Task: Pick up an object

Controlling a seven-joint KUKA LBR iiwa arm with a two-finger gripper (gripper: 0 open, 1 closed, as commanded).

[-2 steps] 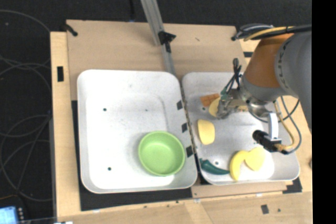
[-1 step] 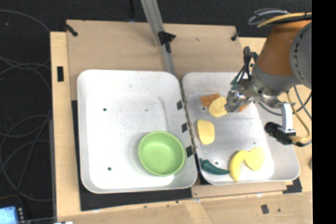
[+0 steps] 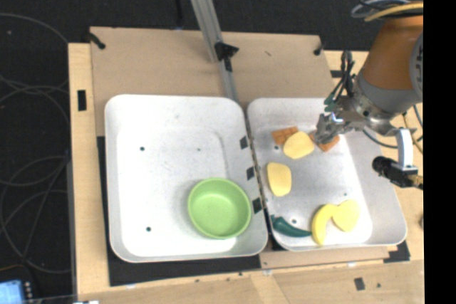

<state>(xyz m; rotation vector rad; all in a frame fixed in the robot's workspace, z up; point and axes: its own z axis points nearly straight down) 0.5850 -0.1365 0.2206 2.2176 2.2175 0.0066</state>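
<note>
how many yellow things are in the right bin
4. One yellow piece sits near the gripper at the bin's far side, one by the left wall, and a curved one touching a rounder one at the near edge. The arm could hide more.

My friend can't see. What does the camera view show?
A robot's gripper reaches into the right white bin, near yellow pieces and an orange piece. A green bowl sits in the left white bin.
</note>
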